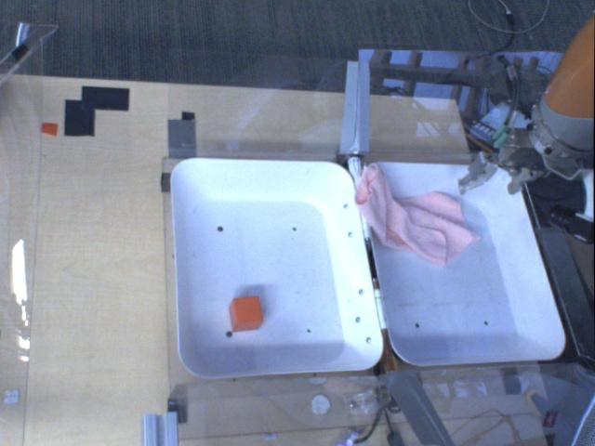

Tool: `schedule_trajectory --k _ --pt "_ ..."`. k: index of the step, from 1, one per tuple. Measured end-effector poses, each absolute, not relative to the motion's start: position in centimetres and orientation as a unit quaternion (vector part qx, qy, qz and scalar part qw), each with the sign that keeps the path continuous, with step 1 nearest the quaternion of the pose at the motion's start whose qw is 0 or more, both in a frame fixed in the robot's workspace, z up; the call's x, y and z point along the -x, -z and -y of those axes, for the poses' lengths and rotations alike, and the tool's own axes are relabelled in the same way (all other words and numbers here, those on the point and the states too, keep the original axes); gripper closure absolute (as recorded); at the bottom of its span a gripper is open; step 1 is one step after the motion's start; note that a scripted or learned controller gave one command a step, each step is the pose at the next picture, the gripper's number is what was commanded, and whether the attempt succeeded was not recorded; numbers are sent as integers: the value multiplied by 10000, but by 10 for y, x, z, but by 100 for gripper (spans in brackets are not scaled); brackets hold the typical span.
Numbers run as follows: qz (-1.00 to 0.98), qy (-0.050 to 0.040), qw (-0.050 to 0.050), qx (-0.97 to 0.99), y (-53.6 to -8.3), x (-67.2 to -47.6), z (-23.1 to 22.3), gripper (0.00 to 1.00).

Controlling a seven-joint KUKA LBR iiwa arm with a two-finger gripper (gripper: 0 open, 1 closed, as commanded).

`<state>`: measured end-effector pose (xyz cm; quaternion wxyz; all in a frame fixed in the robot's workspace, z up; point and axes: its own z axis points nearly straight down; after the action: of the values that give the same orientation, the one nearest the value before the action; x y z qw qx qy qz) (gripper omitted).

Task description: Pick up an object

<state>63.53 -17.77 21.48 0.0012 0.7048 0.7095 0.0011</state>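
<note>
gripper (493, 177): upper right of frame, over right bin's (521, 342) top edge, fingers spread, nothing between them | pink cloth (418, 221): just left and below gripper, draped over bin's upper-left corner | orange block (246, 313): left bin (279, 184), lower left, well apart

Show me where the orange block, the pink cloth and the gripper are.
orange block (246, 313): camera view, middle of its top face.
pink cloth (418, 224): camera view, middle of the crumpled fabric.
gripper (490, 177): camera view, midway between its fingertips.
</note>
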Motion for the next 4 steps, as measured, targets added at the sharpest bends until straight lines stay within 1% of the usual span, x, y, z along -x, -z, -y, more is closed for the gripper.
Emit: schedule_trajectory --k 1,2,3,4 --pt "-7385 -12 33 -6743 -270 -660 192 0" --pt "-7733 -10 12 -6340 -102 -644 165 0" --pt "-8012 24 28 -5984 -89 -670 114 0" --pt "-8023 -17 81 -5969 -102 -673 113 100"
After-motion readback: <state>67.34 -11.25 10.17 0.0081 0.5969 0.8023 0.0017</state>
